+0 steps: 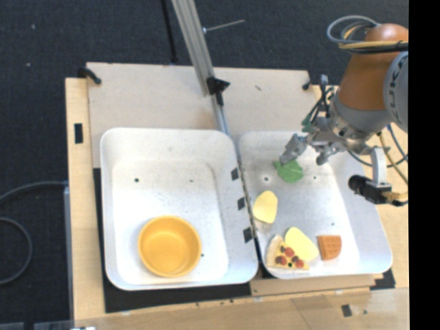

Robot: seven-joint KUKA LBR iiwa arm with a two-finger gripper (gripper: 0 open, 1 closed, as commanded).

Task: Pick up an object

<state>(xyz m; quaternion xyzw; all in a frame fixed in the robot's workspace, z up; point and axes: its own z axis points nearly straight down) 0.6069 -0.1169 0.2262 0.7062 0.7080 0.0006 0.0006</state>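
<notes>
Nearest the camera, a yellow bowl (170, 245) sits in the left bin (124, 150). Across in the right bin (357, 218) lie a pizza slice (289, 256), a yellow wedge (301, 243), an orange block (330, 246) and a pale yellow piece (265, 206). Farther back, a green leaf-like piece (290, 171) rests just below the gripper (309, 151), whose fingers stand spread, holding nothing. It looks light, thin and floppy, so pinching across its thicker middle seems wisest.
</notes>
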